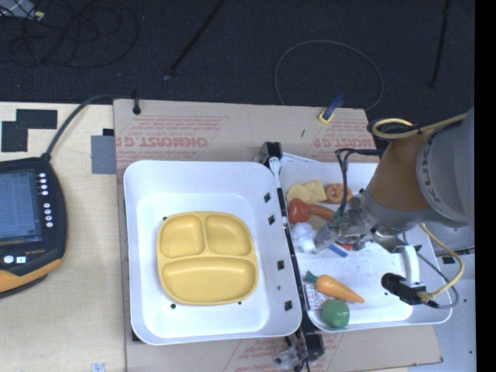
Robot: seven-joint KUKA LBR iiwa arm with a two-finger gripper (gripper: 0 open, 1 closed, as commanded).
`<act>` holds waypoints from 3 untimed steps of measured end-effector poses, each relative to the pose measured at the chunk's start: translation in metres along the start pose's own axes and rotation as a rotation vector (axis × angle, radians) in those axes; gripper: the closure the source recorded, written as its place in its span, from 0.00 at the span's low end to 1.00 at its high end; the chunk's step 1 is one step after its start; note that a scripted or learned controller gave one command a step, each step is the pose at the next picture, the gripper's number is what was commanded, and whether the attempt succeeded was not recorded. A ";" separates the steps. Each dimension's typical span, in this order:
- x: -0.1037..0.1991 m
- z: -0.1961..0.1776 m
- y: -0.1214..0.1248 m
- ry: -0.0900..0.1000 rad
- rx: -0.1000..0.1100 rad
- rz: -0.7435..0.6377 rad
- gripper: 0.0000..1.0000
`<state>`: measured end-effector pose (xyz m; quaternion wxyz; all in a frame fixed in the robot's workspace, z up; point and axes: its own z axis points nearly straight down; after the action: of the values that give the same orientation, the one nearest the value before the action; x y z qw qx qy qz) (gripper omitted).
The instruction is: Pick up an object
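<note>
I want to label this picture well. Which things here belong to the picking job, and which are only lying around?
Belong to the job:
- claw, low in the right bin
- carrot
- green ball
- red piece
- pale yellow piece
- left bin

Only lying around:
- yellow divided tray
- control pendant
- cables on the dark floor
</note>
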<state>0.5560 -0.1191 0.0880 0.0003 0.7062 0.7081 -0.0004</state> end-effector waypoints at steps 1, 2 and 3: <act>0.009 0.000 0.036 0.001 0.004 0.006 0.00; 0.006 0.001 0.088 -0.002 0.005 0.002 0.00; 0.006 -0.009 0.087 0.000 0.010 -0.001 1.00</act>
<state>0.6427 -0.1125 0.0968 -0.0032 0.7059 0.7083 -0.0041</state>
